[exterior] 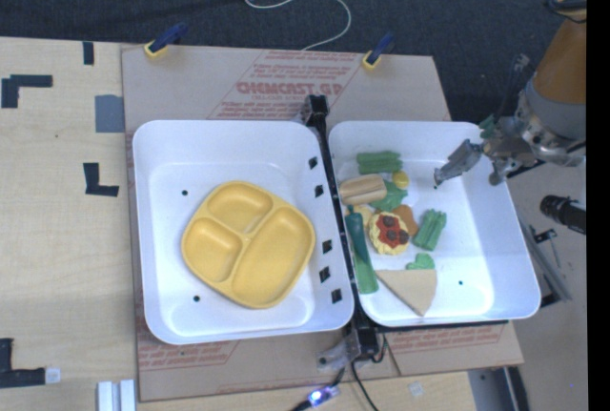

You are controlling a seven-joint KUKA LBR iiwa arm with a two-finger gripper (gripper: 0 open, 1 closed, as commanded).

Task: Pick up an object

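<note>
The right bin [496,276] holds a heap of toy food: a hot dog bun [362,187], a green piece [378,160] behind it, a small pizza [392,231], a long green vegetable [359,252], a green bundle [430,228] and a tan wedge [412,288]. My gripper [474,163] hangs over the bin's upper right part, to the right of the heap. Its two dark fingers are spread apart with nothing between them.
The left bin [157,209] holds a yellow divided plate [249,243]. Both bins rest on a cardboard sheet [276,90] held by blue and yellow clamps. A white cable [295,1] loops behind it. The arm's orange band [562,56] is at the far right.
</note>
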